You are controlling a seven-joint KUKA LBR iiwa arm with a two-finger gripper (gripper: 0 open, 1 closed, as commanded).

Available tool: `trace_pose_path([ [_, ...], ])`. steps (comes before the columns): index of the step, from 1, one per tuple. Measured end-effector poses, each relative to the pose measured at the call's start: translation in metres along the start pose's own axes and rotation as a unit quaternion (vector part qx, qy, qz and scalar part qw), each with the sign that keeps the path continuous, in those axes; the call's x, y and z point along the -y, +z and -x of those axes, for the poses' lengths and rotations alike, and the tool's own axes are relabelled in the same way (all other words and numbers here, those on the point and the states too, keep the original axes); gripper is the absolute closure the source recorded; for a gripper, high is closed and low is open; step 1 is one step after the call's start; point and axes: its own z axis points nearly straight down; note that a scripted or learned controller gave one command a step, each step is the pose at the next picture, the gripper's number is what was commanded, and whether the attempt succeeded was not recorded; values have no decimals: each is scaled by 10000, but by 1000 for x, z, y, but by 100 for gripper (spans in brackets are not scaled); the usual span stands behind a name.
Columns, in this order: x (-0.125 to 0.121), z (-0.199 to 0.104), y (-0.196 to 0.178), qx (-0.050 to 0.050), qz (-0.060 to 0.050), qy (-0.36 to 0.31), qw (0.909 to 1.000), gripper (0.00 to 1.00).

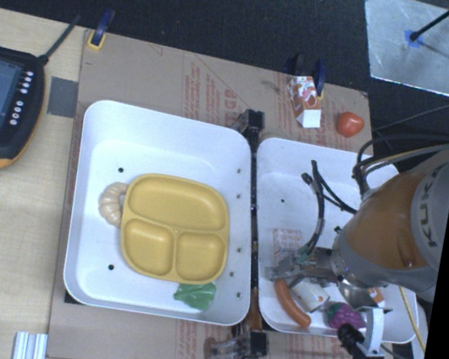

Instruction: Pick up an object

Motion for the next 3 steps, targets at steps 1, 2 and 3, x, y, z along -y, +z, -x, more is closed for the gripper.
trace_pose_path([
  [1, 0, 1, -10, 9, 6, -16, 10000, 100],
  [2, 0, 1, -10, 11, 5, -23, 10000, 0],
  [3, 0, 46, -134, 1, 8, 11, 10000, 0],
])
